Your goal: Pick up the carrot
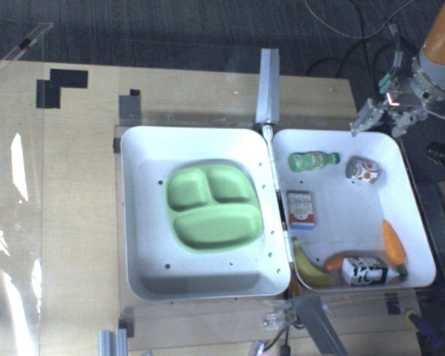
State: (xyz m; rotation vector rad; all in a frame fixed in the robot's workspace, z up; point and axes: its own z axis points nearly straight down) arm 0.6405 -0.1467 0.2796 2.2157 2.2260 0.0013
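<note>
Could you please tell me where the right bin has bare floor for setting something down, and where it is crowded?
The right bin has a bare patch in its middle, bordered by the green bottle, small carton, can and carrot. The near edge is crowded: banana, black-and-white carton and carrot lie close together.

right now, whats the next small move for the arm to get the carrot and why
Probably swing the gripper toward the near right side of the right bin and stop above the carrot. The gripper sits past the bin's far right corner with open fingers holding nothing, while the carrot lies along the right wall, close to a small carton, so a centred approach from above seems wise.
</note>
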